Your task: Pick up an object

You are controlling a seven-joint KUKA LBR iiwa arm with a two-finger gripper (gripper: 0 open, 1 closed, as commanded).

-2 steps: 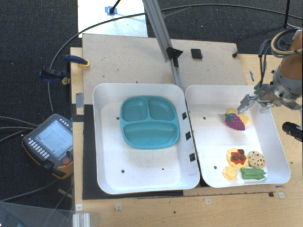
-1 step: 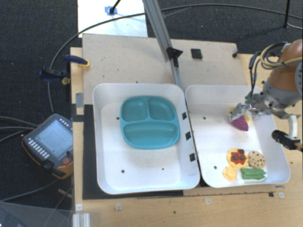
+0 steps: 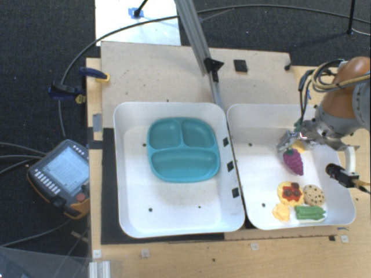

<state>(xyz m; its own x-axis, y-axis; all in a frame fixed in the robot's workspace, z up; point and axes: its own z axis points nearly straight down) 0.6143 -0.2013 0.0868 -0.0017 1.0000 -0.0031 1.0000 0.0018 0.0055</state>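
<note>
Tool over the right bin, reaching in from the right; finger state impossible to tell. Purple grape bunch just below the tool, lying on the bin floor. Further below: pizza slice, cookie, yellow piece and green piece, clustered together. Well to the tool's left, teal divided plate in the left bin.
</note>
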